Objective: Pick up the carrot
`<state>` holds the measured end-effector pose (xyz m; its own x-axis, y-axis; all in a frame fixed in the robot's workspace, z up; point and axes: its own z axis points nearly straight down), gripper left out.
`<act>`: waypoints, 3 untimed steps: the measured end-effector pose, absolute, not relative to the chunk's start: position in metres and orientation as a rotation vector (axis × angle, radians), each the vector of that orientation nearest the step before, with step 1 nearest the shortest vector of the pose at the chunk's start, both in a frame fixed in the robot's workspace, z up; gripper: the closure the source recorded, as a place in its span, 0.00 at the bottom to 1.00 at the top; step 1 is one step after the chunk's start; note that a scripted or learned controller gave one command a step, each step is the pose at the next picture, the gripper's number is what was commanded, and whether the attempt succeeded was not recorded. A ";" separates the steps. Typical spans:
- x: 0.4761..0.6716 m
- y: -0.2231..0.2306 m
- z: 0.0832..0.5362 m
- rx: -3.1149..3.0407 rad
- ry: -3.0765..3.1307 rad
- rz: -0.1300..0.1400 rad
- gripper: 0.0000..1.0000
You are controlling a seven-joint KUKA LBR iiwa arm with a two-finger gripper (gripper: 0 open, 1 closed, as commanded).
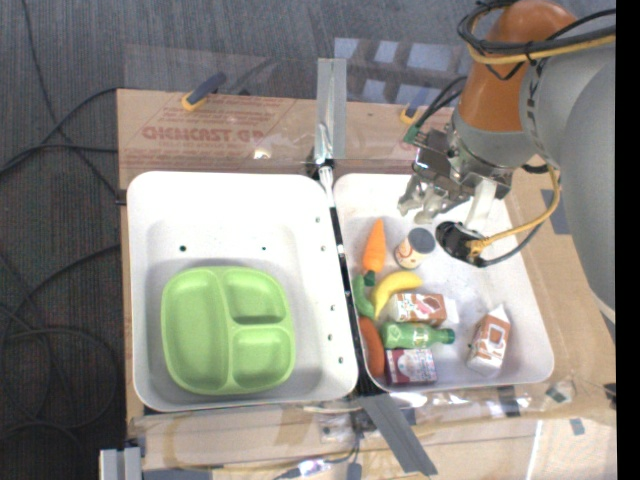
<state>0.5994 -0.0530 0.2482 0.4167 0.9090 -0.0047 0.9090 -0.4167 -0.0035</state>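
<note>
Carrot (374, 244): orange, tapered, one count, lying in the right bin (520, 298) near its left wall, pointed tip toward the bin's far side, green stub at the lower end just above the banana (395, 286). Nothing grips it. Second orange elongated item (371, 344) lies lower along the same wall, partly hidden, identity unclear.

Gripper (425, 200) hangs over the far part of the right bin, up and right of the carrot, apart from it. Fingers (411, 200) point down with a small gap showing between them, so slightly parted, and nothing sits between them. Arm (510, 88) grey with orange band, comes in from the right, cables looped round it.

Counts, right bin: one carrot, one yellow banana, one small round pale item (407, 254) just right of the carrot, one green bottle (418, 336), one brown-and-white small carton (488, 339), one box with red-brown label (420, 308), one dark red packet (411, 366) at the near edge.

Left bin (200, 208): one green divided plate (229, 328), three compartments, sits toward the near side.

Bins: two, white, side by side, touching at the middle.
</note>
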 end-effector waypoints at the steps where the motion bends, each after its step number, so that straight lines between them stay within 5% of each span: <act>1: 0.599 -0.053 0.248 -2.644 -1.696 0.010 0.00; 3: 0.621 -0.104 0.136 -2.026 -2.403 0.005 0.00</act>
